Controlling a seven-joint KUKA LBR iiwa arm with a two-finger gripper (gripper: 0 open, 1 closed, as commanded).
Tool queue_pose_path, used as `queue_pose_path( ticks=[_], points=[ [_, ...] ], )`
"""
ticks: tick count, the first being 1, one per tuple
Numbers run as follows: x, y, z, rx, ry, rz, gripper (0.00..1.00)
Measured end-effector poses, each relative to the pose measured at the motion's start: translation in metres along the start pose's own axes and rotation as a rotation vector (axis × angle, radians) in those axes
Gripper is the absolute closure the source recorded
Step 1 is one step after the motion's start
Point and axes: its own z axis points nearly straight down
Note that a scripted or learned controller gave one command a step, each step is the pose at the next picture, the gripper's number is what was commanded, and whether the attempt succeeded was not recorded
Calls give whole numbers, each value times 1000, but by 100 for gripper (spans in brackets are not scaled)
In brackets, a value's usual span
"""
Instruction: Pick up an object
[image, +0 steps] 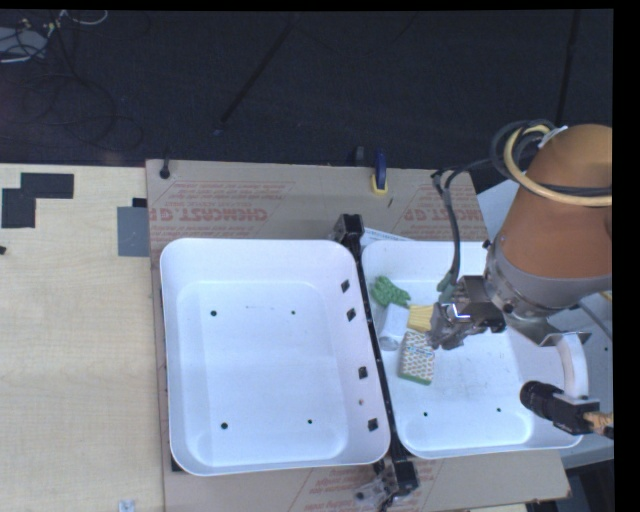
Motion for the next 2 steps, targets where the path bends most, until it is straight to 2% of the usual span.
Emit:
queue_pose_path(
  ticks=[1,2],
  points=[
    [-3,66,-9,-13,-3,-1,100],
    [39,29,-9,-7,-1,0,100]
  ],
)
